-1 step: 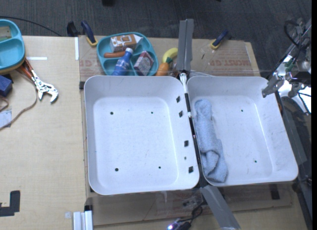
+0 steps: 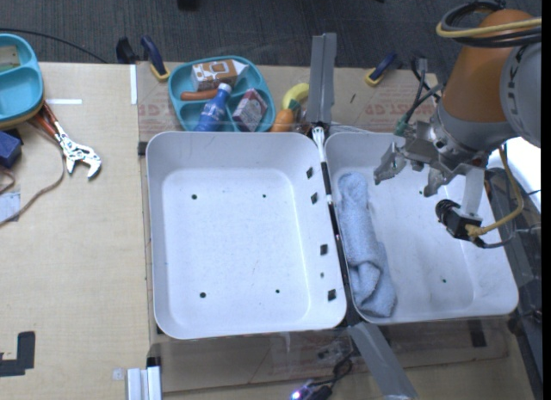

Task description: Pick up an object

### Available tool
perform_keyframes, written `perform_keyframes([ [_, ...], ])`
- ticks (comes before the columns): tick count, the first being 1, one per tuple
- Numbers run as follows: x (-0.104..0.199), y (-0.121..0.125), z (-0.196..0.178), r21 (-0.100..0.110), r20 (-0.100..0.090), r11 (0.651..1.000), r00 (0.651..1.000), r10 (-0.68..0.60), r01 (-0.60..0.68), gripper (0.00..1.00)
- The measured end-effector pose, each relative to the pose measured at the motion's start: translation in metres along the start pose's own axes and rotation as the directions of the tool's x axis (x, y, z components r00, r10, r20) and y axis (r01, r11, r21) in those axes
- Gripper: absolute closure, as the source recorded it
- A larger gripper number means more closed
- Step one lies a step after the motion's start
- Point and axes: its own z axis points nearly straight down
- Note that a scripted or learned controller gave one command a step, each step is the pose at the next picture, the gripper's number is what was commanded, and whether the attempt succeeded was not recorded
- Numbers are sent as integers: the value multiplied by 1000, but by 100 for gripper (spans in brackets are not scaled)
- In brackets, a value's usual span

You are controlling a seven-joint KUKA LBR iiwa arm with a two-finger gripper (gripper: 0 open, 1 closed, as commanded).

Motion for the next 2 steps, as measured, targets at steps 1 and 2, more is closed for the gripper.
perform_keyframes([
  [1, -74, 16, -57, -3, 1, 996, 996, 92, -92, 0],
  [2, -71, 7, -54, 0, 0, 981, 981, 193, -193, 0],
])
